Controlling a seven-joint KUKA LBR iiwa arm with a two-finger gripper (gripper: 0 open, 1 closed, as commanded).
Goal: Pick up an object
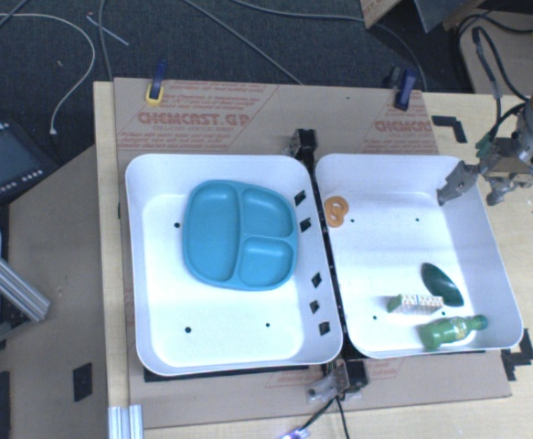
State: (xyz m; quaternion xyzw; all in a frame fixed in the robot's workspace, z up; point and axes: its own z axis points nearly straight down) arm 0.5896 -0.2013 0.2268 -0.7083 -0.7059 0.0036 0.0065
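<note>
On the bench (111,245), the right bin (485,245) holds small toys. The gripper (474,183) hovers at its far edge, jaws spread and pinching nothing. The green bottle (451,329) looks light, stiff and slick; grasp it across its body.

The gripper (474,182) is bare grey metal, with two short, dark-tipped fingers (453,188) under a blocky grey wrist. A small green part sits on its left side. Black cables loop behind it, far right.

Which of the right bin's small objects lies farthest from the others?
The orange pretzel-shaped piece, alone by the bin's left wall; the dark green piece, ribbed piece and green bottle cluster together.
</note>
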